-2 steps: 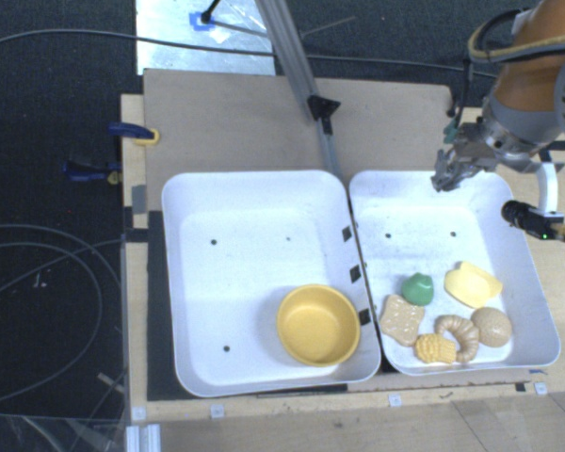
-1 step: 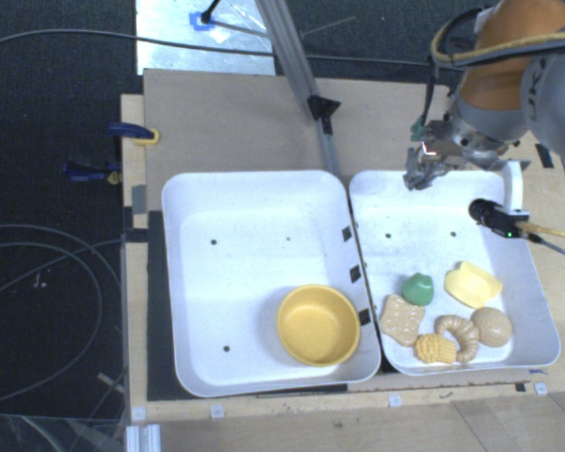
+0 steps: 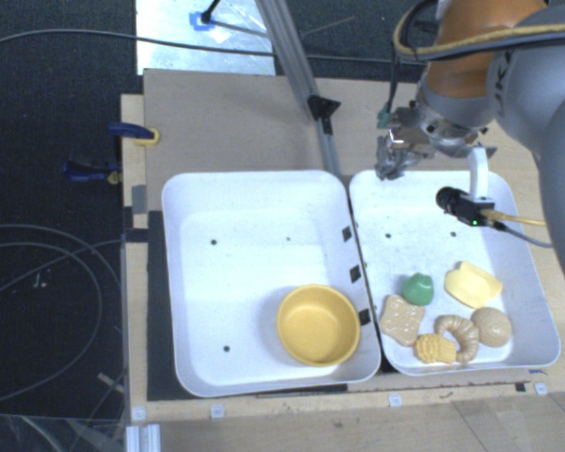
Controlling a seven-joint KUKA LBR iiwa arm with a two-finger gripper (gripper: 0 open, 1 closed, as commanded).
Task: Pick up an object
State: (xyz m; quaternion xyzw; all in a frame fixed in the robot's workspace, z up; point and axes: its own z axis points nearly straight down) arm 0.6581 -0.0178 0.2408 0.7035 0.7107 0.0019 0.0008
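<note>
Surface (image 3: 226,130): brown board carrying two shallow white bins side by side. Arm (image 3: 527,73) grey with orange band, entering from the upper right and reaching over the far rim of the right bin.

End effector (image 3: 392,166) hangs at the far left corner of the right bin (image 3: 546,342), close to the divide between the bins. Tips dark and small from this angle; cannot tell how far apart they are. Nothing seen between them. Whether they touch the bin rim also cannot be told.

Left bin (image 3: 193,205): one yellow bowl (image 3: 318,324), upright, near the front right corner of that bin.

Right bin, all pieces gathered along the front edge, well apart from the end effector:
- pale yellow wedge (image 3: 472,284), toward the right side.
- tan cracker-like square (image 3: 401,319), front left, just beside the bin divide.
- round beige piece (image 3: 492,327), front right.
- curled tan pastry shape (image 3: 460,332), touching the round beige piece.
- green rounded piece (image 3: 417,289), just behind the cracker-like square.
- yellow corn-like piece (image 3: 435,349), at the front edge, against the pastry shape.

No brand, label or readable writing on any item.

Black sensor unit (image 3: 457,203) with a small green light sits over the right bin's far half, cable trailing right.
</note>
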